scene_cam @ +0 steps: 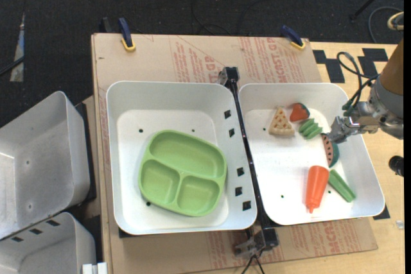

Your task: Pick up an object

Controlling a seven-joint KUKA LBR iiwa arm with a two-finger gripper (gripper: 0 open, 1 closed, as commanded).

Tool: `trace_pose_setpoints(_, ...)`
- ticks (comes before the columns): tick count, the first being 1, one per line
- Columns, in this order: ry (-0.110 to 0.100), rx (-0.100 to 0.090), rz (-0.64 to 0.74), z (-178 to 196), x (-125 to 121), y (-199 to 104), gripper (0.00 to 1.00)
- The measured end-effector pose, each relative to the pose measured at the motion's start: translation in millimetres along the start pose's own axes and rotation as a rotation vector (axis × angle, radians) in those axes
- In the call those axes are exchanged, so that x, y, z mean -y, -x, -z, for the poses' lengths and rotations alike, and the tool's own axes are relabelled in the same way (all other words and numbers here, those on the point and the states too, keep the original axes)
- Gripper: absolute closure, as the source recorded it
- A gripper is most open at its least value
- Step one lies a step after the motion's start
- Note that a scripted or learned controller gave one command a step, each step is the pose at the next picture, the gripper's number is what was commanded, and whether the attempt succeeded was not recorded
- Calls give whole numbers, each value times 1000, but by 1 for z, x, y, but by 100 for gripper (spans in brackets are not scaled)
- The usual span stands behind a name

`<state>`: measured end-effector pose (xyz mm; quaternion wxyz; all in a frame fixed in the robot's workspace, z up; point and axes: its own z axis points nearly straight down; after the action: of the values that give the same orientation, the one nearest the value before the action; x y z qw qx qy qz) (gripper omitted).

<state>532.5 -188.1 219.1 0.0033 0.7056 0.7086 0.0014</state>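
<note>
Over right bin (359, 202), arm reaches from right; jaws (335, 133) low beside watermelon slice (331, 152), state unclear.

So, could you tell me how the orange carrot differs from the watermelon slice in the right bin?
The carrot is plain orange and fat, tapering toward the bin's near edge; the watermelon slice is a thin curved piece, red with a dark green rind. The carrot lies apart from the gripper, while the slice sits right below it. Both rest in the right bin, near its right side.
</note>
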Motion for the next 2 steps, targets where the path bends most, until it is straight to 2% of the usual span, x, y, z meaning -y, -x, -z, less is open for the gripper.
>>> trace_pose_setpoints(1,-4,-1,0,14,-1,0,100)
trace_pose_setpoints(2,-8,-4,3,7,-6,-57,100)
